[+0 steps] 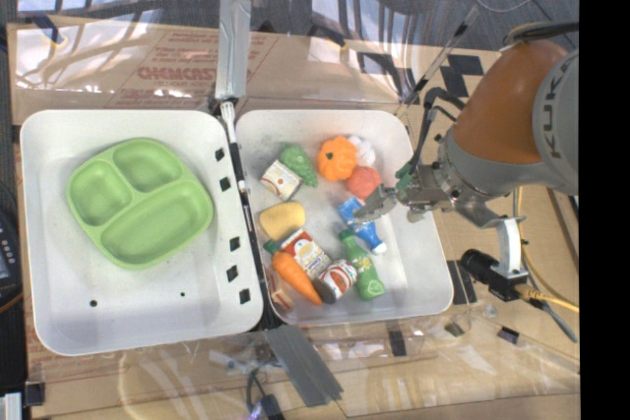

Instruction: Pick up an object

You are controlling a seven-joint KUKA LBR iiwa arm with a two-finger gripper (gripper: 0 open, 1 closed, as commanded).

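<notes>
Tool: the tool (379,204) hung low over the right bin (423,256), reaching in from the right, its tip just beside the blue items (352,210); whether its fingers stood wide or narrow could not be told, and nothing was seen held.
Task's thing: no single object was singled out; the candidates all lay in the right bin, crowded toward its middle and front.
Nearest candidates: the blue items under the tip, a red-pink ball (363,181) just beside them, an orange pumpkin toy (337,158) behind that.
Risk, crowding: the pieces touched one another, so a closing tool would likely nudge a neighbour or catch two at once.
Risk, shape: the ball and pumpkin toy looked round and smooth, and could have rolled out of a pinch that came off-centre.
Risk, small cans: the red-and-white can (338,279) and the carrot (293,277) lay on their sides near the front wall, leaving little room to straddle them.
Surface: smooth white bins on a brown cardboard-covered bench (118,64); the left bin (49,290) carried a green divided plate (141,202).
Room: dark grey carpet beyond the bench, clear glossy panels around the bins, cables and clips on the right.
</notes>
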